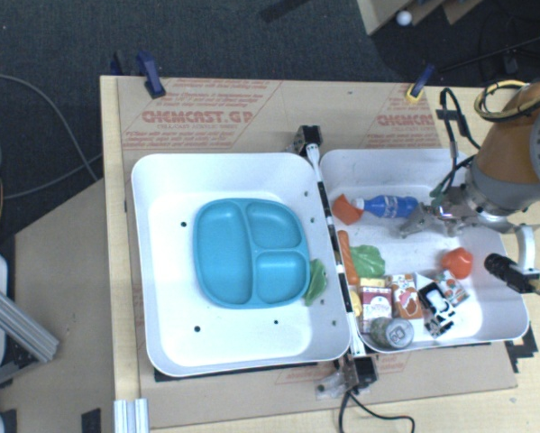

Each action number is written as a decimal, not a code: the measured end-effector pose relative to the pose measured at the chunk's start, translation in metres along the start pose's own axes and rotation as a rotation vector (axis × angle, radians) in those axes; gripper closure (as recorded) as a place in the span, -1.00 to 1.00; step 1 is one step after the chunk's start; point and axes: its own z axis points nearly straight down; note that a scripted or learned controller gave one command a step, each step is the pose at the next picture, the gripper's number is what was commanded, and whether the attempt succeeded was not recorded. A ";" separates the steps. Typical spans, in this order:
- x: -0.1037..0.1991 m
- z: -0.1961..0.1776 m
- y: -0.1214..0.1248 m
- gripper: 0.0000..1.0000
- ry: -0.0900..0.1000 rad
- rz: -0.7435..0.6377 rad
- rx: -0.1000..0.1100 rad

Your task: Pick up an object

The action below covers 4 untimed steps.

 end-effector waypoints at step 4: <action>0.007 0.001 -0.103 -1.00 0.001 0.000 -0.001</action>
